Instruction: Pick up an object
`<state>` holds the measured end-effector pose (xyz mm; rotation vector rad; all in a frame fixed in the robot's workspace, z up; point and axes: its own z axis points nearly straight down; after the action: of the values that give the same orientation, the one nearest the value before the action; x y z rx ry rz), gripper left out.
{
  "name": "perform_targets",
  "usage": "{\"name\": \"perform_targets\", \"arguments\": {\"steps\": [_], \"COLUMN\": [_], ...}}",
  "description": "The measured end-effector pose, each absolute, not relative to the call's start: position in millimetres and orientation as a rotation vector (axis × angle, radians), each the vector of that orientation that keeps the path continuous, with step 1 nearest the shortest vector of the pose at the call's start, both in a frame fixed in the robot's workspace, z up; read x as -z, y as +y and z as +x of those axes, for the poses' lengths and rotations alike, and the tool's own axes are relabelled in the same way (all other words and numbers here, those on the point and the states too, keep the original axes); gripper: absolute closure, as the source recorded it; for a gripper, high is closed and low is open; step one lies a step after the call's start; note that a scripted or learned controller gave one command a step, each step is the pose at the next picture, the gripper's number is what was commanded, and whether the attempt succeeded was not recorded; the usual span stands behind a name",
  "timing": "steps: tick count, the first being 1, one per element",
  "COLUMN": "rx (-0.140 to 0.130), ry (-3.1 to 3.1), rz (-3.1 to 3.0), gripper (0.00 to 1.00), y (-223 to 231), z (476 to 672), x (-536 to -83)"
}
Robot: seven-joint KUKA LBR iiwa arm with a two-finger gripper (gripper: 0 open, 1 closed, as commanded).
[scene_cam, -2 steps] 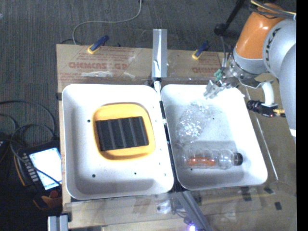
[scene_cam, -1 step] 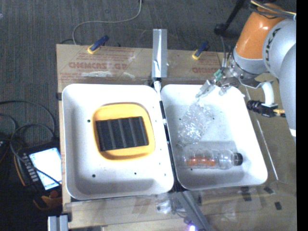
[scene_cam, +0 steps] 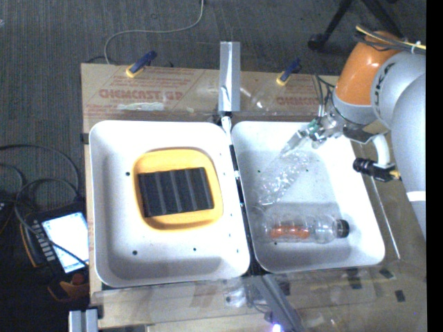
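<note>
Left bin [scene_cam: 104,206]: one yellow-framed tray with a dark ribbed insert [scene_cam: 176,189], lying flat near the middle. Right bin [scene_cam: 360,251]: a clear crinkled plastic piece [scene_cam: 280,175] slanting up toward the gripper, and a clear bottle with orange contents and a dark cap [scene_cam: 308,230] lying on its side near the front wall. Gripper [scene_cam: 320,128]: over the right bin's back right part, at the plastic piece's upper end, grip state indeterminable; the grey arm with the orange band [scene_cam: 363,75] enters from the right, angled down and leftward.

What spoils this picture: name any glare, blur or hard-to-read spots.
Camera view: the clear bottle and crinkled clear plastic blend into the white right bin; the gripper looks soft and small; a bright glare spot sits at the bottom edge.
</note>
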<state>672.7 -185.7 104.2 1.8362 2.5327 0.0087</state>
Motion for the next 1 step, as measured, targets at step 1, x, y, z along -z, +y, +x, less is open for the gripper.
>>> {"name": "perform_targets", "arguments": {"steps": [1], "rx": [-0.016], "ry": [2.613], "rz": [1.688], "gripper": [0.00], "y": [-167.0], "z": [642.8], "x": [-100.5]}}
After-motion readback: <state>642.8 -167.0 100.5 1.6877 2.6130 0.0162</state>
